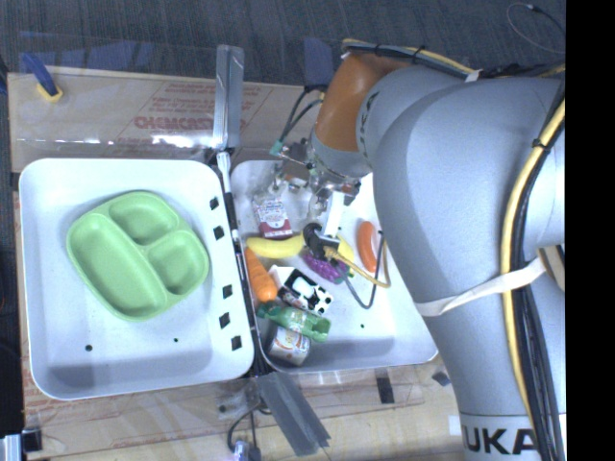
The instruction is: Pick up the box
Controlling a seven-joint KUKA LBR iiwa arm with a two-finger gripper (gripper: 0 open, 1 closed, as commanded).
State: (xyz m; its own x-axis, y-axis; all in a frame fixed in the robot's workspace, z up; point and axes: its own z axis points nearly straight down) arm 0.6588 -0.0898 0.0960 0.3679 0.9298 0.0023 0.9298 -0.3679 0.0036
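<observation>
Box [272,215]: my best guess is the small white-and-red carton lying flat in the right bin [404,339], upper left part, just above the banana [274,247]. Hard to be sure, since the label is too small to read.

Around it: banana touching or nearly touching its lower edge, carrot [259,273] below that along the bin's left wall, purple grapes [325,265] and a black-and-white patterned item [309,293] to the lower right, jar [288,342] at the bottom. Left bin [48,257] holds a green divided plate [136,253].

Risks, as I judge them: box lies flat and tight against the banana and bin wall, so fingers may have no gap to enter, or may snag the banana instead. Clutter could get dragged.

Gripper [306,182] sits just right of the box, low over the bin's top end. Can't tell how wide it's set or whether it holds or touches anything; wrist and cabling block the view.
</observation>
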